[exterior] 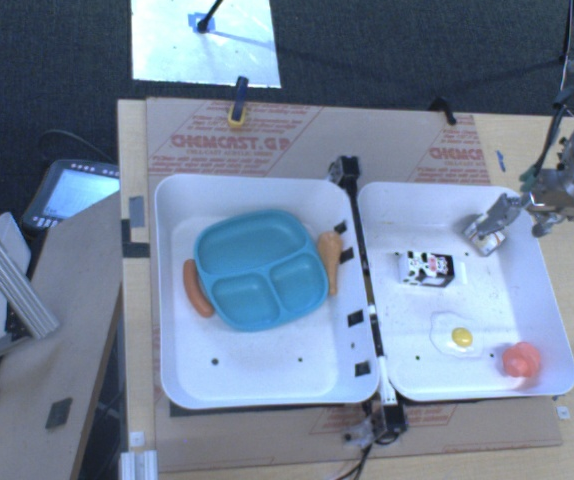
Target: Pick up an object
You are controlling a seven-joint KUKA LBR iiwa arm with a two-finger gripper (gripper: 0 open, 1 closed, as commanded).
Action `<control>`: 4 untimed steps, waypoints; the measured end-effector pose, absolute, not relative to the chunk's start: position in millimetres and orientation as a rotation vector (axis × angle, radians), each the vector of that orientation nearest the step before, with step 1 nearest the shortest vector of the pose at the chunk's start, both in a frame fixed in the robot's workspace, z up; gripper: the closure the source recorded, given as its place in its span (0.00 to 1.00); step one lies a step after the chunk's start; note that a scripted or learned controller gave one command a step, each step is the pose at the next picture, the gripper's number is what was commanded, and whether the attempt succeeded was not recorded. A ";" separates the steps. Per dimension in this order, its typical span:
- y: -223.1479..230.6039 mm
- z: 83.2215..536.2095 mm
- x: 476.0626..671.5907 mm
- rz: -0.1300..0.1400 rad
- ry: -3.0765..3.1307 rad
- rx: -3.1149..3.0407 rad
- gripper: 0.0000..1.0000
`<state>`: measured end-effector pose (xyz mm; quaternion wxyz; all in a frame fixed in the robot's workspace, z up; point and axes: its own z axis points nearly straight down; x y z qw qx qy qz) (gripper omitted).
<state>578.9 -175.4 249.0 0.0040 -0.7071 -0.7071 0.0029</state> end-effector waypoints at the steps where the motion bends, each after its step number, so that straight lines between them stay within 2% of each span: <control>1: -174.9 255.7 581.3 -0.001 -2.226 -2.219 0.00; 3: -182.7 148.7 578.4 0.002 -2.222 -2.219 0.00; 4: -180.1 109.8 584.3 -0.012 -2.232 -2.227 0.00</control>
